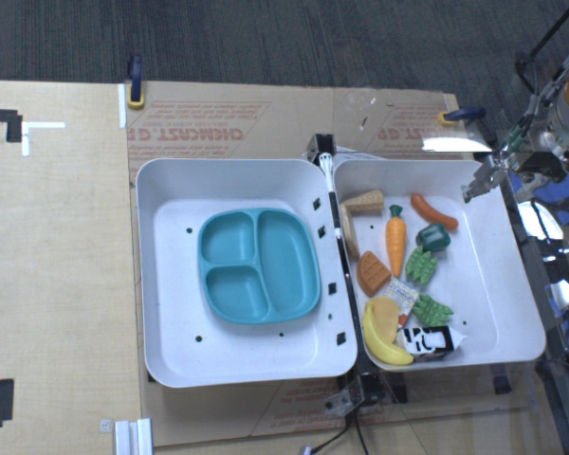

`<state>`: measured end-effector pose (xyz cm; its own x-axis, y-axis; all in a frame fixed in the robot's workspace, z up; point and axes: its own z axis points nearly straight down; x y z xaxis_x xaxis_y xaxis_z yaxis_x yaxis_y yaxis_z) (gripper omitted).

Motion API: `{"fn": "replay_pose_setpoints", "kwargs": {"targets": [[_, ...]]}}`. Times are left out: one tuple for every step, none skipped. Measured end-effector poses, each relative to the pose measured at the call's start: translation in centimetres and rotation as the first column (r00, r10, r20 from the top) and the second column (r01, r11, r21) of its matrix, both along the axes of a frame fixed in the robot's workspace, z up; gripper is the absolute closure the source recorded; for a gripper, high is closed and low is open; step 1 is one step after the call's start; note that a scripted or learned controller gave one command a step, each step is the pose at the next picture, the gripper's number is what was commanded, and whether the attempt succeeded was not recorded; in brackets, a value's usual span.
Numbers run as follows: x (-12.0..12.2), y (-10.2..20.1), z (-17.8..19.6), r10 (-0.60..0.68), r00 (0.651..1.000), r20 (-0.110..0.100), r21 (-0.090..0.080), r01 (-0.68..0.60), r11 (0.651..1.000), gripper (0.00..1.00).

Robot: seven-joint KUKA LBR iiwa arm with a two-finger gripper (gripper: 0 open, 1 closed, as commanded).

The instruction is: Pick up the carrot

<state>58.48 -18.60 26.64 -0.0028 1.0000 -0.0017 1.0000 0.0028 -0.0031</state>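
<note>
The carrot is orange with a green top and lies lengthwise in the right bin, leaves pointing to the far side. It sits between a bread slice and a red sausage. My gripper hangs over the right bin's far right corner, well to the right of the carrot and apart from it. Nothing shows in its grasp.
Around the carrot lie a dark green pepper, leafy greens, a brown pastry, a banana and a black-and-white packet. The left bin holds a teal divided plate.
</note>
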Motion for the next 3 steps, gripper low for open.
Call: {"fn": "replay_pose_setpoints", "kwargs": {"targets": [[3.0,6.4,-13.6,-0.141,0.99,0.001,0.001,0.141,0.99,0.0],[2.2,9.4,-17.4,-0.131,0.991,0.0,0.0,0.131,0.991,0.0],[2.2,9.3,-16.5,-0.134,0.991,-0.001,0.0,0.134,0.991,1.0]]}}
